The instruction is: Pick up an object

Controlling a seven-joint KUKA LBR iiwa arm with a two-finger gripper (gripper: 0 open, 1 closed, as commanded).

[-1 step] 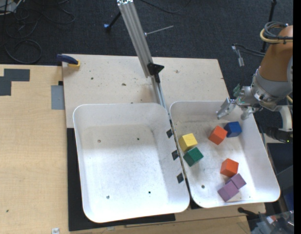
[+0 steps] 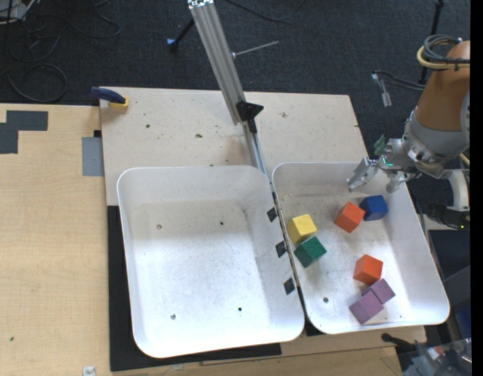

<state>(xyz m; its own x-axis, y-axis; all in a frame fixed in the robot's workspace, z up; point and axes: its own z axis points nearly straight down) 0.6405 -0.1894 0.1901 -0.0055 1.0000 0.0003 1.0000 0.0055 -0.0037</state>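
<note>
The right bin (image 2: pixel 398 312) holds several small blocks. A yellow block (image 2: pixel 301 226) and a green block (image 2: pixel 310 251) lie near its left wall. An orange block (image 2: pixel 350 216) sits beside a blue block (image 2: pixel 374 207) toward the back. Another orange block (image 2: pixel 368 269) and two purple blocks (image 2: pixel 372 300) lie toward the front right. My gripper (image 2: pixel 376 176) hangs above the bin's back right part, just behind the blue block, with nothing between its fingers. Its fingers are spread apart.
The left bin (image 2: pixel 147 186) stands beside the right one. A slanted aluminium post (image 2: pixel 221 61) rises from between the bins at the back. A blue and yellow clamp (image 2: pixel 109 97) sits at the bench's back left corner.
</note>
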